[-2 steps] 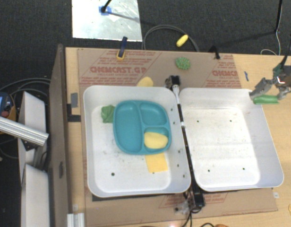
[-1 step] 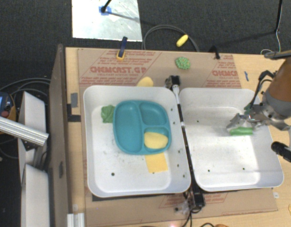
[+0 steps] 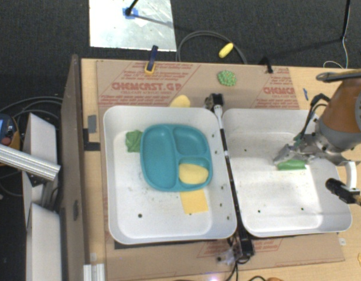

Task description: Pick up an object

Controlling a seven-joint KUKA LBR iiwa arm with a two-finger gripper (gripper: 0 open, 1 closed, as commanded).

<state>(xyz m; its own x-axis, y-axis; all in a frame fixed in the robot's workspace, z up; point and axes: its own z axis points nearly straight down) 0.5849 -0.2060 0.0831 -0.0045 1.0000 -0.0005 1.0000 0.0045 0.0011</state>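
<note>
Here the arm [image 3: 344, 113] reaches in from the right, end effector [image 3: 290, 154] low in the right bin [image 3: 286, 215], just above a green piece [image 3: 291, 164] lying on the bin floor (touching or not, cannot tell; finger state unclear too). Left bin [image 3: 119, 215] holds a teal divided plate [image 3: 166, 154] with a yellow lump [image 3: 193, 173] in one compartment, a yellow slice [image 3: 194, 202] and a green leaf [image 3: 133, 140] beside it.

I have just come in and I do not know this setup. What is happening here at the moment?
A grey robot arm reaches in from the right, and its claw is down in the right bin, right at a small green object on the bin floor. Whether it grips the object cannot be judged. In the left bin, a blue divided plate holds a yellow piece.
</note>
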